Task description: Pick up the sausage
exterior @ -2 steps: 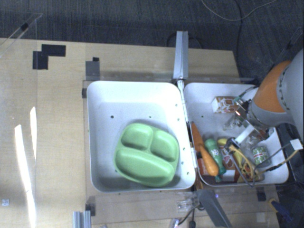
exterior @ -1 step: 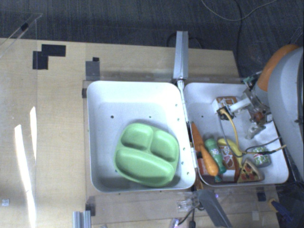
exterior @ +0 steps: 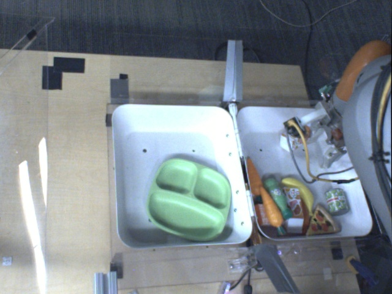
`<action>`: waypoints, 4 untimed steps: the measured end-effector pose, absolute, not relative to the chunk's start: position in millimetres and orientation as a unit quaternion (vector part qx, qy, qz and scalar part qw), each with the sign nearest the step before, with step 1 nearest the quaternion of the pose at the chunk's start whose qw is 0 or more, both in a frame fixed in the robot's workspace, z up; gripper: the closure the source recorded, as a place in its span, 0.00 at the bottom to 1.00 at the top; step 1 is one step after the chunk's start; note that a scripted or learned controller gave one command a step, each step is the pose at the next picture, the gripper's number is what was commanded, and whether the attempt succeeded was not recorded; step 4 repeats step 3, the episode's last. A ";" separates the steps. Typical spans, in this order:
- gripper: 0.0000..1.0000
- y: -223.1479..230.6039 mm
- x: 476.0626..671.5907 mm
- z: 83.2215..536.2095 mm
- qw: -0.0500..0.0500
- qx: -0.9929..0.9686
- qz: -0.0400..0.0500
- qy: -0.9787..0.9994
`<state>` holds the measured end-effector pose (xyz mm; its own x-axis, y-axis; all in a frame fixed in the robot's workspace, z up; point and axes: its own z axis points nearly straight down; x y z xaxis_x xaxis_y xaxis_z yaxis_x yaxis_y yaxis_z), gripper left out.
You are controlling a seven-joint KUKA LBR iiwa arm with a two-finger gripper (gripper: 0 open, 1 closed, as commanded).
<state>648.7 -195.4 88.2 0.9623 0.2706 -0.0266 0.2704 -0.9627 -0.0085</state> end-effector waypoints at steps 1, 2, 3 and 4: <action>0.00 -154.9 651.5 87.8 -0.001 -0.990 0.014 -0.144; 0.00 -154.3 652.4 87.3 -0.002 -0.989 0.011 -0.144; 0.00 -142.3 660.6 87.3 -0.001 -0.988 -0.003 -0.151; 0.00 -142.3 660.6 87.3 -0.001 -0.988 -0.003 -0.151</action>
